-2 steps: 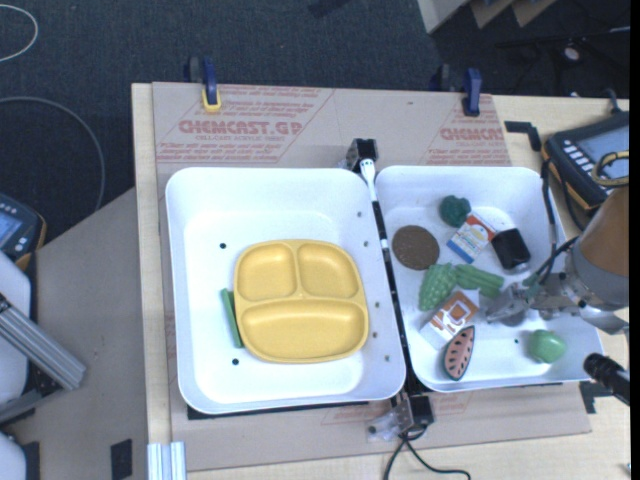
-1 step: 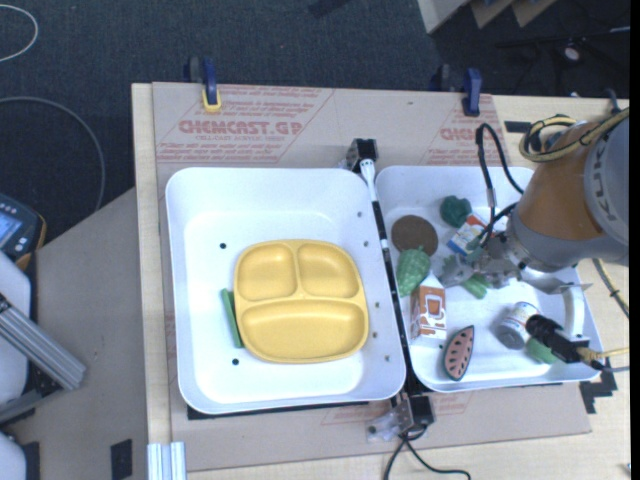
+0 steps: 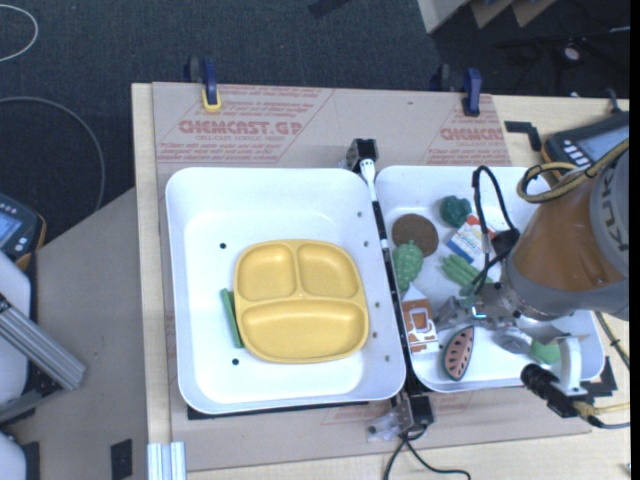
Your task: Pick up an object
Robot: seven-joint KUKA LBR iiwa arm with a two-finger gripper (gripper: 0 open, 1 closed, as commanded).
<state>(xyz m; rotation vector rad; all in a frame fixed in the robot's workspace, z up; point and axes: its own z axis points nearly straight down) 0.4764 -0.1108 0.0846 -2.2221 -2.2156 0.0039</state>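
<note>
The right bin [image 3: 497, 370] holds several toy foods: a brown round disc [image 3: 415, 233], a dark green piece [image 3: 455, 209], a light green leafy piece [image 3: 407, 263], a white, blue and red packet [image 3: 467, 238], a green bean-like piece [image 3: 460, 271], an orange-and-white carton [image 3: 418, 326] and a watermelon slice [image 3: 459, 353]. My gripper [image 3: 478, 313] hangs low over this bin's middle, just above and right of the watermelon slice and right of the carton. The wrist's bulk hides the part of the bin beneath it.
The left bin [image 3: 190, 268] holds a yellow divided plate [image 3: 300, 301] with a green stick [image 3: 231, 317] along its left side. A black divider clip [image 3: 364, 154] sits between the bins. Another green piece [image 3: 545, 351] lies by the arm at the right bin's front.
</note>
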